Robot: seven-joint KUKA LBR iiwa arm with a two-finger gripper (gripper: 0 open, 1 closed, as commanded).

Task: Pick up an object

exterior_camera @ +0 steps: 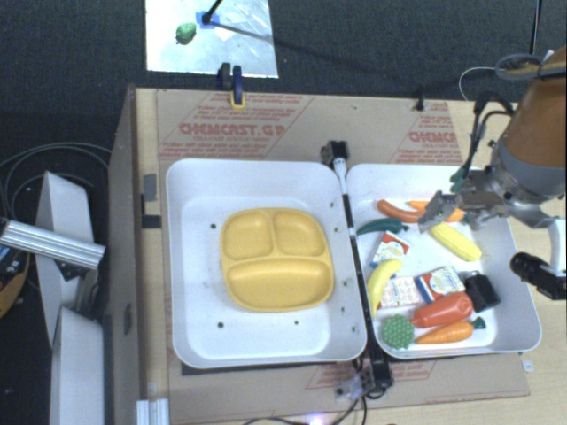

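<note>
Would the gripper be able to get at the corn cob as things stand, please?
Probably yes. The gripper hangs over the right bin, just up and left of the corn cob. The cob lies on the bin floor with bare space around it and nothing on top.
</note>
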